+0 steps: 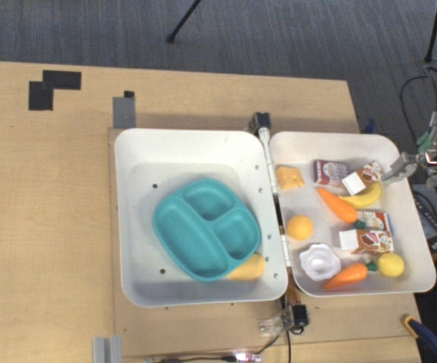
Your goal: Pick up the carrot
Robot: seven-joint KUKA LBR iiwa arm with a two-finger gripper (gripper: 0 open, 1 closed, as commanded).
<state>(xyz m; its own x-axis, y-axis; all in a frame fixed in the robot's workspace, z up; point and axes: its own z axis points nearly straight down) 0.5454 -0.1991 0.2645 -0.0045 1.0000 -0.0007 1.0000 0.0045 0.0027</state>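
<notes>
Two orange carrots lie in the right bin (415, 225). One carrot (336, 203) lies slantwise in the middle, just left of a banana (364, 196). The other carrot (346, 276) rests near the front wall, between a white cup (319, 261) and a lemon (391, 264). My gripper (395, 172) reaches in over the bin's right rim at the back, beside the banana's upper end and up and to the right of the middle carrot. It is small and partly cut off at the view's edge.
The right bin also holds an orange (300, 227), a tan bread slice (289, 177) and two snack packets (330, 172) (373, 231). In the left bin (139, 203) a teal divided plate (207, 228) lies with a yellow item (249, 268) at its front edge.
</notes>
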